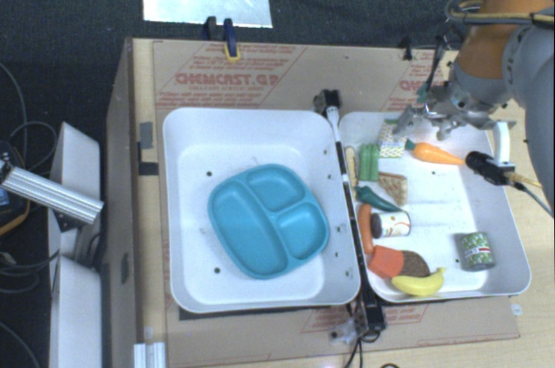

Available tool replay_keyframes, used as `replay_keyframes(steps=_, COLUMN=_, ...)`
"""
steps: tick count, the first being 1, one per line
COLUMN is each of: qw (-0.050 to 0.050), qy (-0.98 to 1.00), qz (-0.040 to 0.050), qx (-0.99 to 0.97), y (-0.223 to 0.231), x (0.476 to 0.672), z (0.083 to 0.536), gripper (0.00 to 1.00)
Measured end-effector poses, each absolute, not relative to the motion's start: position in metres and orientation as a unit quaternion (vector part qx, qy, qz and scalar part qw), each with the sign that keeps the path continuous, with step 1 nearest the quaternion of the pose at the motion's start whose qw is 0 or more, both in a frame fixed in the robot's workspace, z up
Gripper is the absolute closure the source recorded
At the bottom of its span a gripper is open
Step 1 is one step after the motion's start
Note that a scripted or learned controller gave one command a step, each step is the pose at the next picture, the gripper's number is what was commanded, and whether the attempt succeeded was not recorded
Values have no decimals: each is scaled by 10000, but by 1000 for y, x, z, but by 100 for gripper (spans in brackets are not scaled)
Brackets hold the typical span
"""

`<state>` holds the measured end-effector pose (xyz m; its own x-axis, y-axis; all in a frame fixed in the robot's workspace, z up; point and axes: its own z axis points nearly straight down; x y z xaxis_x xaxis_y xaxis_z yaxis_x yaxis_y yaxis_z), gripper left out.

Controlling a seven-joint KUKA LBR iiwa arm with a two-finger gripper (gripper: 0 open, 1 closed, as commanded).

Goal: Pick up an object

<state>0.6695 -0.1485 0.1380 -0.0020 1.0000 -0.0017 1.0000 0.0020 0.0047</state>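
Orange carrot (pixel 436 154), tapered, lying flat

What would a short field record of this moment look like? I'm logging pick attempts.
left bin: holds blue divided tray
right bin: carrot, banana, green can, small jar, other items
arm: over right bin's far end
gripper: near carrot, grasp cannot be judged
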Motion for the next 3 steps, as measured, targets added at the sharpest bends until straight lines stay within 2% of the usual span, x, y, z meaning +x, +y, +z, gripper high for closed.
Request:
replay_keyframes(steps=1, qw=0, qy=7077, qz=2, qx=7065, y=-109, x=606, z=121, gripper=0)
replay_keyframes(steps=2, qw=8, qy=7073, qz=4, qx=7069, y=-93, x=537, z=84, gripper=0)
replay_keyframes(steps=3, qw=14, qy=7077, qz=11, qx=7065, y=-93, x=537, z=95, gripper=100)
